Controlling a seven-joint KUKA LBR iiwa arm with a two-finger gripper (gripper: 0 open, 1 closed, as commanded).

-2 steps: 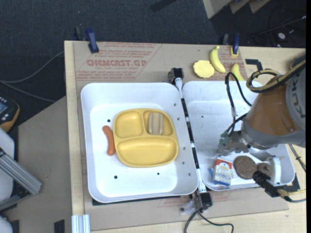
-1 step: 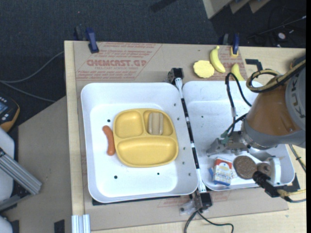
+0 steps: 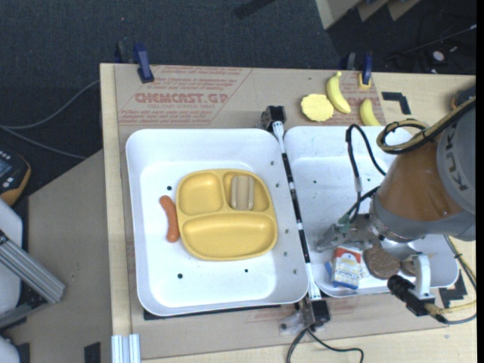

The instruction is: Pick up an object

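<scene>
My gripper (image 3: 333, 239) is low in the right bin (image 3: 325, 165), near its left wall, with the grey and orange arm rising behind it to the right. Just below it lies a small red, white and blue carton (image 3: 346, 269). A brown round cookie (image 3: 381, 262) lies beside the carton, partly under the wrist. In the left bin (image 3: 151, 165) a yellow divided plate (image 3: 225, 234) holds a tan bread piece (image 3: 242, 192) in its upper right compartment. An orange sausage (image 3: 170, 218) lies against the plate's left side.
Two toy bananas (image 3: 339, 93) (image 3: 369, 113) and a yellow round piece (image 3: 317, 107) lie on the bench behind the right bin. A black cable (image 3: 355, 153) loops over the right bin's upper part. Blue clamps (image 3: 141, 61) hold the board's far edge.
</scene>
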